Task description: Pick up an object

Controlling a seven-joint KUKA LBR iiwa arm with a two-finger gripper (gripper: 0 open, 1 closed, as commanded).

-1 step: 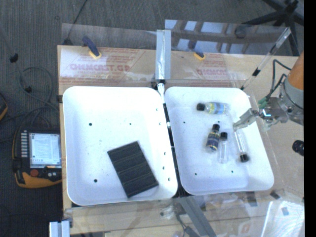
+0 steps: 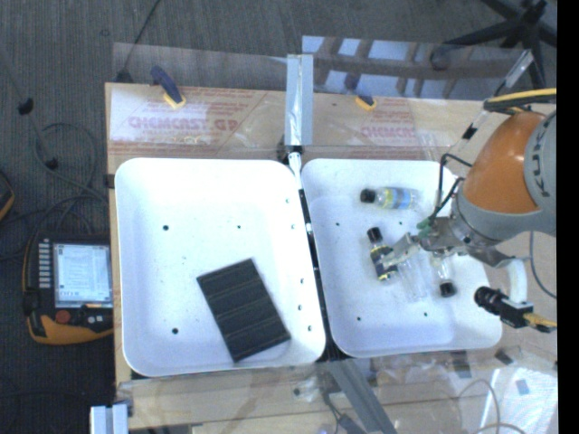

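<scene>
The pincer (image 2: 391, 260) is hovering low in the right white bin (image 2: 348, 328), just below the small clear plastic bottle (image 2: 395, 197); its state I cannot tell. The bottle is looking light, slippery; gripping its middle seems best.

camera: fixed overhead | slanted down | covers both bins (image 2: 217, 174) | arm (image 2: 516, 165) right
</scene>
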